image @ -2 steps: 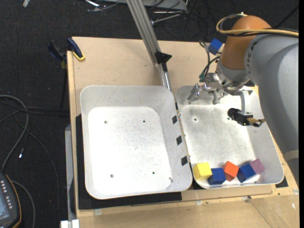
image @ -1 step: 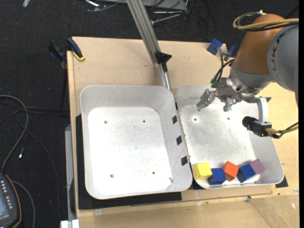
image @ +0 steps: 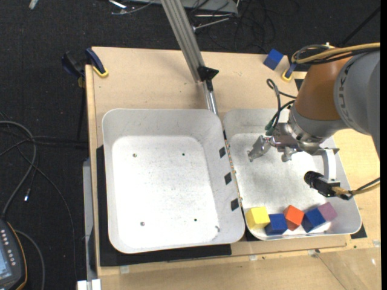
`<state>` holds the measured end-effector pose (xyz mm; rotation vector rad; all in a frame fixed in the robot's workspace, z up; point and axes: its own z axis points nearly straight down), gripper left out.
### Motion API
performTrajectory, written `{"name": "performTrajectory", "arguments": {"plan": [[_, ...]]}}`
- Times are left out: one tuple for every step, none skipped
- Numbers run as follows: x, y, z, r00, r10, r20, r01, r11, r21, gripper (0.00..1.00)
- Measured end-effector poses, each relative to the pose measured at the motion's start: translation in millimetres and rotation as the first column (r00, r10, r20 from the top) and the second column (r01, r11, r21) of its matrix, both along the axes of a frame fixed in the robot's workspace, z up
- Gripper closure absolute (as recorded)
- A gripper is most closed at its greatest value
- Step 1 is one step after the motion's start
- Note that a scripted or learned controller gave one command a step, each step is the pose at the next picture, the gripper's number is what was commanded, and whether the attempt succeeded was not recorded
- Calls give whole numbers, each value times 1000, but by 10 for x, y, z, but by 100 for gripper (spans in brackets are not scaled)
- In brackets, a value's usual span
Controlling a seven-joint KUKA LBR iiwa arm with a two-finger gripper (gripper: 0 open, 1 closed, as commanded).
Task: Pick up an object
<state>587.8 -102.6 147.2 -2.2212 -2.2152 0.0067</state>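
Note:
Several small blocks lie along the front edge of the right bin [image: 242, 125]: a yellow block [image: 258, 215], a blue block [image: 277, 223], an orange block [image: 294, 216], a second blue block [image: 314, 219] and a purple block [image: 328, 211]. My gripper [image: 271, 152] hangs over the middle of the right bin, well behind the blocks. Its fingers [image: 256, 151] stand apart, open, with nothing between them. The grey arm with its orange band [image: 320, 95] comes in from the right.
The left bin [image: 115, 125] sits beside the right one, with their rims meeting in the middle. A loose blue block [image: 274, 58] rests on the bench at the back right. A metal pole [image: 184, 32] slants over the back of the bench.

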Motion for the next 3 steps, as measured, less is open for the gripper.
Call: {"name": "performTrajectory", "arguments": {"plan": [[111,489,513,1000,11,13,-11,1000,1,0],[-142,-174,96,1000,-4,2,4,1000,-1,0],[-771,-406,627,1000,-2,7,2,1000,-2,0]]}}
